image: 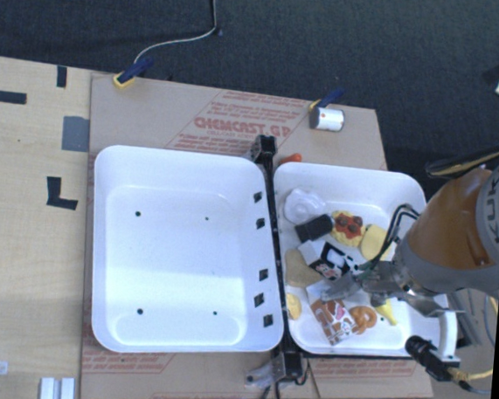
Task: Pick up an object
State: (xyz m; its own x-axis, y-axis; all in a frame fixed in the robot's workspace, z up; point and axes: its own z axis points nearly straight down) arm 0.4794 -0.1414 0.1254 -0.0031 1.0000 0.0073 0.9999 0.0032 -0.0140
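Observation:
The right bin (409, 188) holds a heap of small objects. Among them are a white crumpled piece (301, 204), a black block (314, 226), a red and yellow toy (347, 223), a yellow lump (374, 241) and a black-and-white item (330, 262). Nearer the front lie a red-patterned packet (333, 319) and an orange ring (363, 318). My gripper (345, 285) reaches in from the right and sits low over the middle of the heap, between the black-and-white item and the packet. Nothing is visibly held in it.
The left bin (107, 224) adjoins the right one along a black-clipped divider (268, 240). A small yellow piece (293, 306) lies by the divider. The grey and orange arm (452, 236) covers the right bin's right side. A silver cylinder (329, 119) rests on the cardboard behind.

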